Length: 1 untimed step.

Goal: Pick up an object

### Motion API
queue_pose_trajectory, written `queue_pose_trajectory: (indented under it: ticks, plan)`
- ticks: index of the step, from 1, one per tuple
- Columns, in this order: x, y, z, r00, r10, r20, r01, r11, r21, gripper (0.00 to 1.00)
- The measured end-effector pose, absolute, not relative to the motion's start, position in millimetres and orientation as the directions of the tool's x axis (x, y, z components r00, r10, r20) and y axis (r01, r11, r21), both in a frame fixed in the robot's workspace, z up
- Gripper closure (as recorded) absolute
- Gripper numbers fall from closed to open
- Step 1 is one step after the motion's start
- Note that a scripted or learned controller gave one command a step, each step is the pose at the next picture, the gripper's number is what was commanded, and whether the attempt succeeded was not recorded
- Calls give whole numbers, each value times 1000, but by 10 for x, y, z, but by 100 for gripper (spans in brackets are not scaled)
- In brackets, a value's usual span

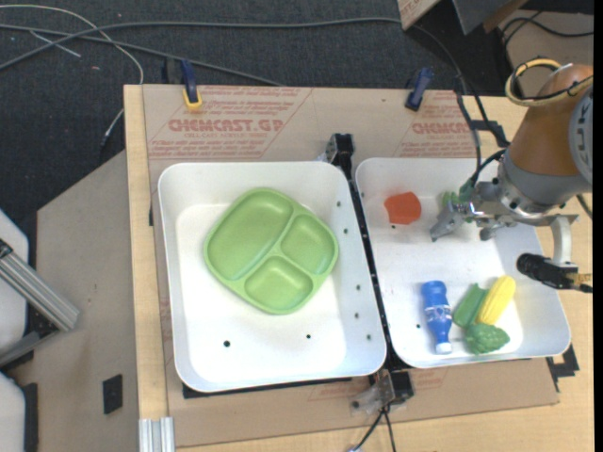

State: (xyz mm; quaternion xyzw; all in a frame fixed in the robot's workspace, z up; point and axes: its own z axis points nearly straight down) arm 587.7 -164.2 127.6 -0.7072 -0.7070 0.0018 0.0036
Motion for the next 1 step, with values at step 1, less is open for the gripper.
queue_pose_trajectory:
  ticks: [1]
  plan:
    - [5867,-1633,823,0,1000,3,1000,0,-6,0]
